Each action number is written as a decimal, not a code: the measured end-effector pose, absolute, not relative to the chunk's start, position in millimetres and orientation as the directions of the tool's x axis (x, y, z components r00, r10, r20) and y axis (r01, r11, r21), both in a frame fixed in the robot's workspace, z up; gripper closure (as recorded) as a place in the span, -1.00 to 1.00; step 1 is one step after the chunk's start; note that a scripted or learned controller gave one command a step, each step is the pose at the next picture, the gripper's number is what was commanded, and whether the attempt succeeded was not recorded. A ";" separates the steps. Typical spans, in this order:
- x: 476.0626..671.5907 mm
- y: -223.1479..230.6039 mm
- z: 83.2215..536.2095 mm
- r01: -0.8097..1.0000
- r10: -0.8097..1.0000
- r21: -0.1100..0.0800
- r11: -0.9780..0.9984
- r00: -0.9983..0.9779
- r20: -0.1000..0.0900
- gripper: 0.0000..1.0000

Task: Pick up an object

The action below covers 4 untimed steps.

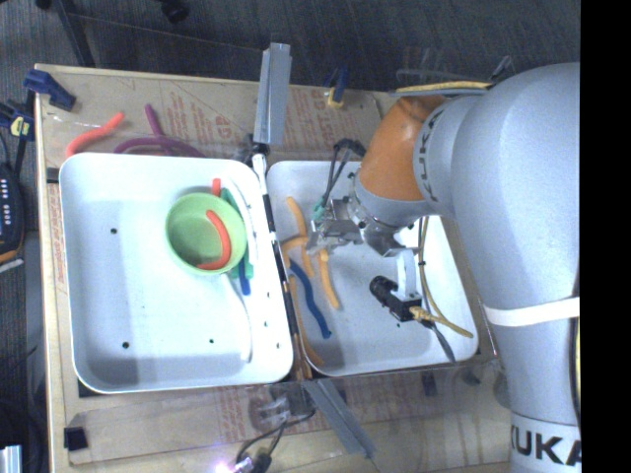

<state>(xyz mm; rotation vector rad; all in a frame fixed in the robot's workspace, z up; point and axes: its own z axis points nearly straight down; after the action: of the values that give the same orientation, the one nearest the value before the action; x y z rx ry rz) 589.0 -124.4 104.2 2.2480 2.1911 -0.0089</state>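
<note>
Now, the grey arm's gripper [318, 233] sits low in the right-hand shallow white bin [367, 341], near that bin's left wall. It is right among a couple of long orange-yellow rubbery strips [329, 284], with a curved blue strip [310, 308] lying just beside them, nearer the front. Whether the gripper is parted or clamped, I honestly can't tell from here, and nothing shows clearly caught in it.

I'd call this the grasp attempt itself, down at the pile. The next move, I'd guess, calls for a firm close on one strip and a straight lift to prove the catch. These strips look thin and floppy, so one could easily slip. Over in the left white bin [84, 274], the green plastic bowl [197, 230] sits well apart.
</note>
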 end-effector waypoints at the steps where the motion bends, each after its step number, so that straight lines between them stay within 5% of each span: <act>1: 657.2 -85.5 204.9 0.963 0.963 0.001 0.269 -0.269 0.000 1.00; 2: 634.4 -97.3 92.2 0.991 0.991 -0.002 -0.137 0.137 0.001 1.00; 3: 635.7 -106.1 97.1 0.990 0.990 0.008 -0.144 0.144 -0.010 -1.00; 4: 635.9 -102.3 106.0 0.990 0.990 0.004 -0.137 0.138 -0.005 1.00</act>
<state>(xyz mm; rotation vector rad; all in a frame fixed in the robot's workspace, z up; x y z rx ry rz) 635.9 -102.3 106.0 2.3645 2.0589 -0.0010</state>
